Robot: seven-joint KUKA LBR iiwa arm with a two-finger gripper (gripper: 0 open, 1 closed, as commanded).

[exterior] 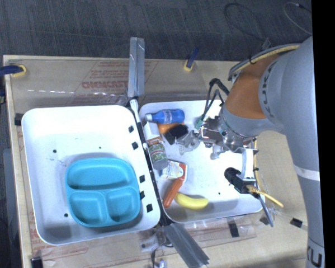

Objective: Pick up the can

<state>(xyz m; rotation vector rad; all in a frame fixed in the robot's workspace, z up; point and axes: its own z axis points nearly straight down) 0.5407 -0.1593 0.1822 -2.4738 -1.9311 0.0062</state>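
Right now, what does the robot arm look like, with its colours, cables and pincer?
The arm is thick, rounded and grey, with an orange band above the wrist. Thin black cables loop beside the band. The pincer is a cluster of metal and black parts. A yellow cable trails below the wrist.

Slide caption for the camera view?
Arm's gripper reaches into the right bin beside the can; blue tray in left bin.

Blue tray [101,191] (left bin), banana [192,201], carrot [173,191], blue bottle [167,116]
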